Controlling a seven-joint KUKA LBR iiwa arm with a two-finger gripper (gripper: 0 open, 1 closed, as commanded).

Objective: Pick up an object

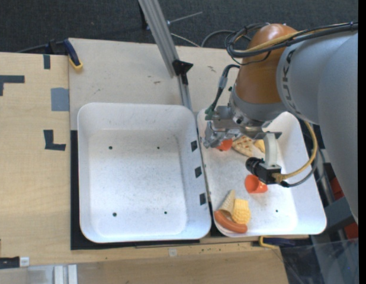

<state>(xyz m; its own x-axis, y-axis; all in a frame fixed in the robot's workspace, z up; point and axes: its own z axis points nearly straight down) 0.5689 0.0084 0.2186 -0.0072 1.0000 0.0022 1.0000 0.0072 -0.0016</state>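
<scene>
My gripper (216, 136) hangs low over the back left corner of the right bin (301, 218), close to the divider between the bins. A small red object (225, 145) lies right beside it, touching or nearly touching its tip. Just right of that sits a tan waffle-like piece (244, 144). An orange-red toy (256, 184) lies mid-bin, beside a black fitting on the arm's cable. At the front of the bin a yellow corn cob (240, 209) rests against a wedge-shaped tan piece (229, 199), with a reddish sausage (229, 221) in front.
The left bin (94, 176) stands beside the right one, its raised wall between them. A slanted metal pole (162, 31) rises behind the bins. The arm's grey body and orange band (266, 64) overhang the back of the right bin.
</scene>
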